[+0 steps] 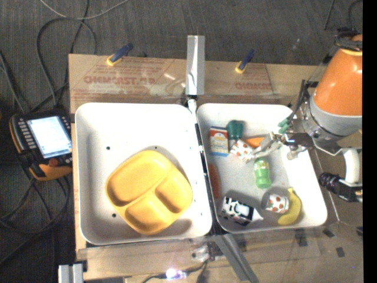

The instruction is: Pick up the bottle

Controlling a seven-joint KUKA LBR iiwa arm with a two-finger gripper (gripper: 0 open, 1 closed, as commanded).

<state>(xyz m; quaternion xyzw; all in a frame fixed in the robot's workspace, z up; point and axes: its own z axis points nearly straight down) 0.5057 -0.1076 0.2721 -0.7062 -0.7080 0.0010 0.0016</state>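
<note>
The bottle (261,173) is small and light green. It lies in the middle of the right bin (312,184), roughly upright in the picture with its cap toward the far side. My gripper (277,150) hangs just above and slightly right of it, reaching in from the right under the orange-banded wrist (343,84). Its two metal fingers (264,147) are spread apart, with nothing between them. The left finger ends near the bottle's top, and I cannot tell whether it touches.
Around the bottle lie a red carton (218,141), a dark green item (235,128), a white red-dotted item (240,150), a dotted cup (274,202), a banana (292,209) and a black-and-white item (237,210). The left bin (94,128) holds a yellow divided plate (150,190).
</note>
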